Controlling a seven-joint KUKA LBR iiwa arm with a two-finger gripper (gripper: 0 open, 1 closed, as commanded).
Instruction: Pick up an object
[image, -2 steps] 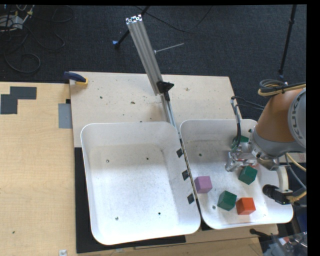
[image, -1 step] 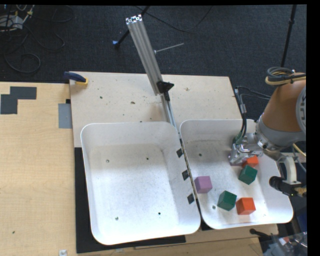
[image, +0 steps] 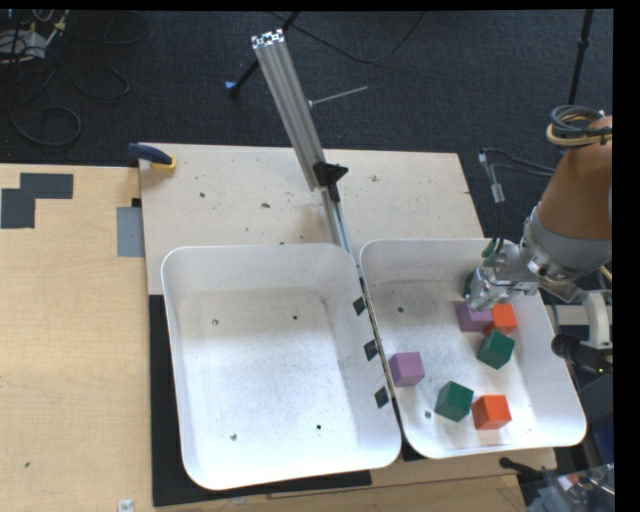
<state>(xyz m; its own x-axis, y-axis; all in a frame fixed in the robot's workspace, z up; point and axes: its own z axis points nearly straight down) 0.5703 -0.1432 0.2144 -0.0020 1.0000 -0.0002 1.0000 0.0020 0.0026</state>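
Several small blocks lie in the right bin (image: 430, 262). A purple block (image: 473, 318) sits directly under my gripper (image: 484, 294), with an orange block (image: 504, 318) touching its right side. A green block (image: 495, 349) lies just in front of those two. Nearer the divider rests another purple block (image: 406, 368). At the bin's front are a second green block (image: 454, 400) and a second orange block (image: 491, 411). My gripper hangs low at the right bin's back right, right over the purple and orange pair. Nothing is visibly held between the fingers.
The left bin (image: 200, 270) stands beside the right one. A slanted aluminium bar (image: 295, 110) with a black clamp rises behind the bins. A blue-and-yellow clamp (image: 152, 155) sits at the board's back left corner. Cables lie on the dark floor.
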